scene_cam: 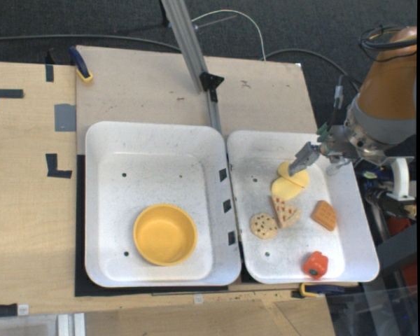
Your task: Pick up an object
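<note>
1. The fingers (302,159) reach in from the right over the right bin (350,261), tips low at the upper edge of a yellow piece (292,180).
2. Whether they are open or closed, or grip anything, I cannot tell; the tips blur into the yellow piece.
3. Just below the yellow piece lies a pizza slice (285,211); a cookie (264,225) sits beside it, down-left of the fingers.
4. An orange block (324,215) lies below the fingers, a red pepper (316,264) further down.
5. Well left, the left bin (112,152) holds a yellow bowl (165,234).
</note>
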You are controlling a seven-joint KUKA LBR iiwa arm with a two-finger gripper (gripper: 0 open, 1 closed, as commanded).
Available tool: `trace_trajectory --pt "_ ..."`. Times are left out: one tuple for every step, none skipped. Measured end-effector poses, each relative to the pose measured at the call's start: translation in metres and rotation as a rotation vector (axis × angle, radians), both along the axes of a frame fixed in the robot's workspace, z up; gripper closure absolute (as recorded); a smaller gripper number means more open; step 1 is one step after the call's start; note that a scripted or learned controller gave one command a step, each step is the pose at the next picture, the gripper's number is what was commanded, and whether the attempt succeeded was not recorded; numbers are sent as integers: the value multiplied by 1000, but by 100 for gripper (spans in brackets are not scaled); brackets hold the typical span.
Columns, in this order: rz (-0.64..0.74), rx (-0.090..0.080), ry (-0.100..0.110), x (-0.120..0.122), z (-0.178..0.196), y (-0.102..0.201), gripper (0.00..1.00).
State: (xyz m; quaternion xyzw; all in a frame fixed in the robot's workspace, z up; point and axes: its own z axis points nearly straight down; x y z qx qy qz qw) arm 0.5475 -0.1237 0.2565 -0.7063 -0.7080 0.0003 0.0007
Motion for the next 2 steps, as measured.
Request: trace_trajectory --pt "0 0 0 0 0 0 0" --pt "-1 0 5 -3 -50 10 0"
